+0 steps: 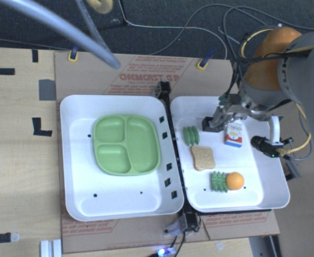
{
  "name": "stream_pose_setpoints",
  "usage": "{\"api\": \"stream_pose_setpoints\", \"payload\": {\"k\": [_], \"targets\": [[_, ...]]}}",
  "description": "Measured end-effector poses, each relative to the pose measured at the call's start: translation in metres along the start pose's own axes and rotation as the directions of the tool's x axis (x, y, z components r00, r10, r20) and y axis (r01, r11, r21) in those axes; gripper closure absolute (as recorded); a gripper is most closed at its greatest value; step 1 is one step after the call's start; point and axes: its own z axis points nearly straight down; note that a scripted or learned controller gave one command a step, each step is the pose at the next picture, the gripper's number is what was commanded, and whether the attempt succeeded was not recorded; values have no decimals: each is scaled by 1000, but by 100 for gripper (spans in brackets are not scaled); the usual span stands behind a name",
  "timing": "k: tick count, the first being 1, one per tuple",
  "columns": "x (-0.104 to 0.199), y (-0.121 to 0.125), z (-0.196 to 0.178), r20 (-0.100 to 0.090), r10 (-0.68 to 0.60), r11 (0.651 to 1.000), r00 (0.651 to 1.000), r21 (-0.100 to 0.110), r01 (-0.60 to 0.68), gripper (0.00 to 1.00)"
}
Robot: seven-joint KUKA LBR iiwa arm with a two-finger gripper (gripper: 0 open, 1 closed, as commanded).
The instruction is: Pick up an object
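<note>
Nearest the camera, at the front of the right bin [275, 197], an orange ball [234, 181] lies touching a green ridged piece [218, 181] on its left. Just behind them sits a tan slice of toast [203, 157], tilted a little, and behind that, close to the divider between the bins, a small green pod-like piece [191, 135] lies lengthwise. In the left bin [74, 159] a green sectioned plate [127, 144] rests flat in the middle, with three compartments showing, all bare. Further back in the right bin a small white carton [233, 133] with a red and blue base stands well apart from the toast and the ball. The tool [217, 120] is down in the rear part of the right bin, just left of the carton and close beside it; whether it touches the carton cannot be told, and whether its fingers are parted or closed cannot be told either, nor is anything seen between them. Above it the grey arm [293, 68] with its orange band [269, 52] comes in from the right, cables looping round it. Both bins sit on a brown cardboard sheet [146, 71] on the bench [17, 159], and at the far top a grey bar [55, 20] crosses at a slant.
</note>
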Motion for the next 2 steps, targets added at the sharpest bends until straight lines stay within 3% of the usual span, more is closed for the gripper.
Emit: {"api": "stream_pose_setpoints", "payload": {"k": [2], "targets": [[-7, 14, -102, 1, 1, 1000, 1000, 0, -1, 100]]}}
